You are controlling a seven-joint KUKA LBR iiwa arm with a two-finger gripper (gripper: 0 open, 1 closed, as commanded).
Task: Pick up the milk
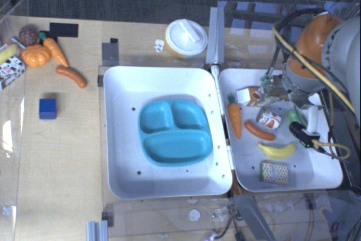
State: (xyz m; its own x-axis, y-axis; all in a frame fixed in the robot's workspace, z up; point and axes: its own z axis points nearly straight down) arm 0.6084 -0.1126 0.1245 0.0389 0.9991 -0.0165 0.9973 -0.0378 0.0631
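Now the gripper (272, 100) hangs low in the right bin (333, 178), directly above the milk (269, 119), which lies beside the sausage (259, 131). Its grip: cannot tell. Left bin (121, 178) holds a blue tray (176, 131).

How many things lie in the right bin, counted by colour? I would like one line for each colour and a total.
Orange: 1, the carrot
Red: 1, the sausage
Yellow: 1, the banana
White with orange: 2, the carton and the small pack
Green: 1, partly hidden piece
Speckled: 1, the block
Total: 7
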